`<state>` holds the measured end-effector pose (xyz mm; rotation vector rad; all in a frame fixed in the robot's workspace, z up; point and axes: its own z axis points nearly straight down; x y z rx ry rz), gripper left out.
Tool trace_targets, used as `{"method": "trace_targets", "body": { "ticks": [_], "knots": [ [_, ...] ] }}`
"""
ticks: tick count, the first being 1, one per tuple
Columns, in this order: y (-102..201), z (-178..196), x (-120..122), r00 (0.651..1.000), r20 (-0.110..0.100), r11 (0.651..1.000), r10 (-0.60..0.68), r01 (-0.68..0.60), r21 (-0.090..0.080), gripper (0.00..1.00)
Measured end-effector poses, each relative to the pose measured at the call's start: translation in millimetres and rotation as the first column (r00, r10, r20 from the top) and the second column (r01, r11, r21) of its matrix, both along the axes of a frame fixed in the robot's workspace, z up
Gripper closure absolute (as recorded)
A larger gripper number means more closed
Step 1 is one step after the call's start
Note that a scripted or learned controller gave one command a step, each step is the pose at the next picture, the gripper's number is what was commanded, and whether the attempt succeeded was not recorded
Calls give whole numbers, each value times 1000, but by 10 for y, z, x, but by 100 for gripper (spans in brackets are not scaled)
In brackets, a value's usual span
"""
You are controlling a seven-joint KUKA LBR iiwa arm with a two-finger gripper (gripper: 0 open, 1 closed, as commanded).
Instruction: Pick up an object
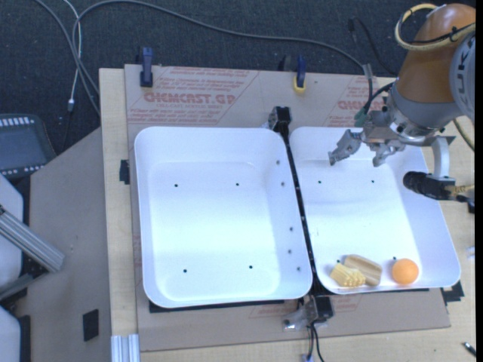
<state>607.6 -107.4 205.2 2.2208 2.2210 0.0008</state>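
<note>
Two-finger grey gripper (364,152) hung spread open, nothing grasped, over right white plastic bin's (430,225) far end; small orange ball (405,271) sat well apart at near edge.

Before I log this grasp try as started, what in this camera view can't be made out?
- Gripper: fingers spread, nothing between them; their height above the right bin can't be judged.
- Yellow and tan items: too small to identify; orange ball is clear.
- Arm: cut off by the right edge.

Over the right bin's (423,225) far end the gripper (364,151) hangs with fingers spread, well apart from the orange ball (405,271) at that bin's near edge.
</note>
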Motion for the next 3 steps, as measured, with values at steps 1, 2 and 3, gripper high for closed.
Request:
{"method": "trace_targets", "body": {
  "ticks": [1,2,3],
  "knots": [
    [1,109,3,1000,1,1000,0,0,0,100],
    [-15,-117,-79,1000,-2,1000,0,0,0,100],
    [-44,-75,-207,1000,0,1000,0,0,0,100]
  ]
}}
